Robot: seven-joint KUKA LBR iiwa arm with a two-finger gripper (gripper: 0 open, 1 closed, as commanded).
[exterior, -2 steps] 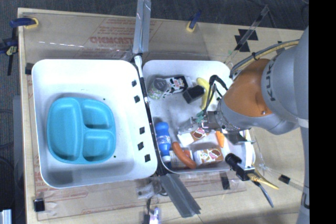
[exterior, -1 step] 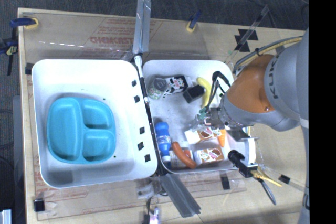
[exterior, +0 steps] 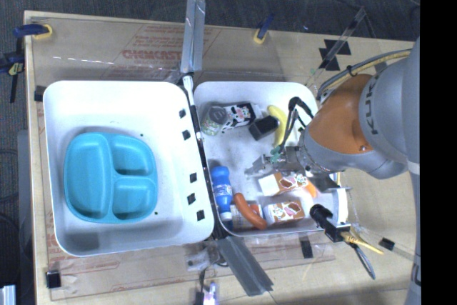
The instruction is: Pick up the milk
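The milk, a small carton with black and white cow patches, lies on its side near the back wall of the right bin. My gripper hangs low over the middle of that bin, in front of and to the right of the milk and apart from it. It sits just above a white and orange carton. The arm's orange band and grey wrist cover the bin's right side.
Around the milk are a round clear jar, a black block and a banana. A blue bottle, a sausage and another printed carton lie at the front. The left bin holds a blue divided plate.
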